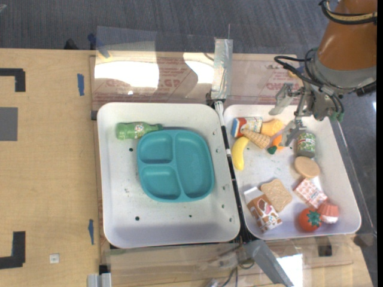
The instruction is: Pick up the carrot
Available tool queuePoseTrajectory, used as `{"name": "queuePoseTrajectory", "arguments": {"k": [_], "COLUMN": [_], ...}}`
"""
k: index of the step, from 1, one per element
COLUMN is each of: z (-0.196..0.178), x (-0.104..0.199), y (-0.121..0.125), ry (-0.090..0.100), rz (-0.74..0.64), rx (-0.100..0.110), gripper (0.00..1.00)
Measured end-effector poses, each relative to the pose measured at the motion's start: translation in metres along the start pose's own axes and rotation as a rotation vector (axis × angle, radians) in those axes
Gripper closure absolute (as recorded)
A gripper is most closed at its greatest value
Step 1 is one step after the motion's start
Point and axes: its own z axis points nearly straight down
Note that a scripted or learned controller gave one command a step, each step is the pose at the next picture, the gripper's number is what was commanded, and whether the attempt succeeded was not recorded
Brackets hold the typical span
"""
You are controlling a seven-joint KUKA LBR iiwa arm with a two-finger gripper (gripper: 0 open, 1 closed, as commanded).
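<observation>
Judging by looks, the carrot (277, 141) is rigid, light, slick — best pinched mid-body; the gripper (291, 112) hangs spread, holding nothing.

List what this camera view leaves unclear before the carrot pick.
- Carrot: only a small orange piece with a green end shows; the ice-cream cone and the pincer crowd it, so its full length is unclear.
- Green bottle: label too small to read.
- Arm: upper part cut off by the frame's edges.
</observation>
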Motion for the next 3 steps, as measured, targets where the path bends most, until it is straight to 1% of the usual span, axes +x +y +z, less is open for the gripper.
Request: {"name": "queuePoseTrajectory", "arguments": {"k": [1,2,3], "z": [0.139,0.147,0.131], "x": [-0.003,-0.002,-0.007], "y": [-0.005,-0.067,-0.065], "ry": [-0.005,-0.004,-0.019], "rz": [0.012,0.119,0.115], "rx": [0.001,0.002,0.003], "gripper": [0.0,0.0,1.0]}}
